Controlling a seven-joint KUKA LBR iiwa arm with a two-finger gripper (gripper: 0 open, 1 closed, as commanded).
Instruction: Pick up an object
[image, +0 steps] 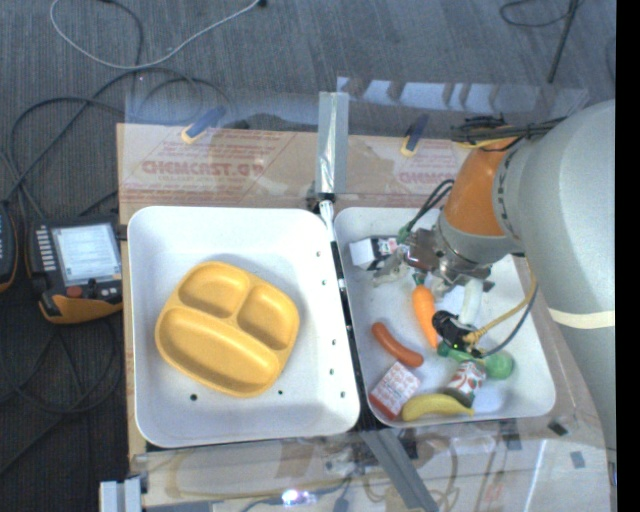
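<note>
Pincer (425, 283) hangs low over the right bin (540, 385), its grip state impossible to tell, just above a carrot (425, 312); sausage (396, 344) and banana (436, 406) lie nearby.

Cardboard sheet (225, 165), behind the left bin (150, 330): faded red print, reads roughly "CHEMCAST", not certain.
Cardboard, behind the right bin (540, 395): more red lettering, too faint and partly covered to read.
Small red-and-white packet (394, 384), right bin's front: printed label, too small to read.
Handheld screen unit (78, 252), left of the left bin: display unreadable.
</note>
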